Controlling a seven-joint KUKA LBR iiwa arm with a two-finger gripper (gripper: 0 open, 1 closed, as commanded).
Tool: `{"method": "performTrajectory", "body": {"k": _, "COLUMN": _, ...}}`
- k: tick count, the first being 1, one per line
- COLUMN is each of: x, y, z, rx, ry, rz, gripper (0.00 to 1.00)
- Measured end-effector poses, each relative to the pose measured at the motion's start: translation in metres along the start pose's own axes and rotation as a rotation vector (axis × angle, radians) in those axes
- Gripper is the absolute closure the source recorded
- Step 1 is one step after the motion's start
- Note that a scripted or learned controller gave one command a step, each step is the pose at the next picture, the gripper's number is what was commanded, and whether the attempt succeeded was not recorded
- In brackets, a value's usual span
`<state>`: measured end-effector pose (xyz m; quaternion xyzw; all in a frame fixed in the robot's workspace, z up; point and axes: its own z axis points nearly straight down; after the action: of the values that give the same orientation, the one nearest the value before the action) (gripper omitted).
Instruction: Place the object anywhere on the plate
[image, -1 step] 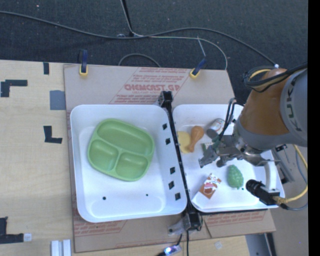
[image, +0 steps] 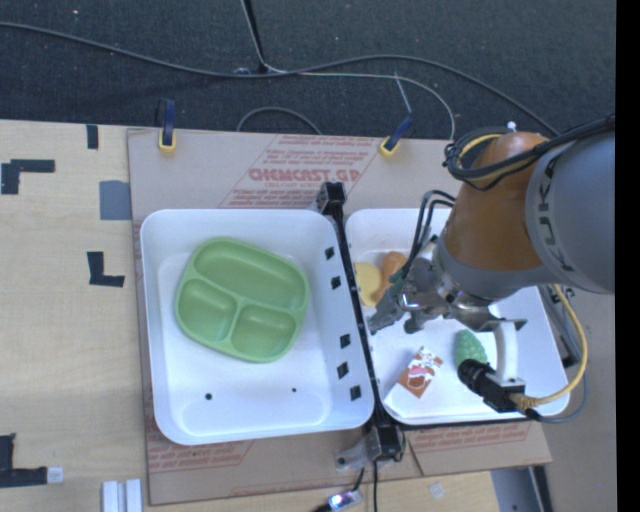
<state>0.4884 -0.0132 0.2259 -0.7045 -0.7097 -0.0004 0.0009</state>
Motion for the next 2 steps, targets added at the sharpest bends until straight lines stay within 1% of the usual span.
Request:
{"method": "performTrajectory", "body": {"k": 1, "x": 0.058, "y": 0.000, "z": -0.008, "rx": 0.000, "ry": 0.000, "rz": -0.001, "gripper": 1.00}}
{"method": "performTrajectory", "body": {"k": 2, "x": 0.121, "y": 0.006, "z": -0.006, "rx": 0.001, "ry": -0.001, "rz": -0.001, "gripper": 1.00}}
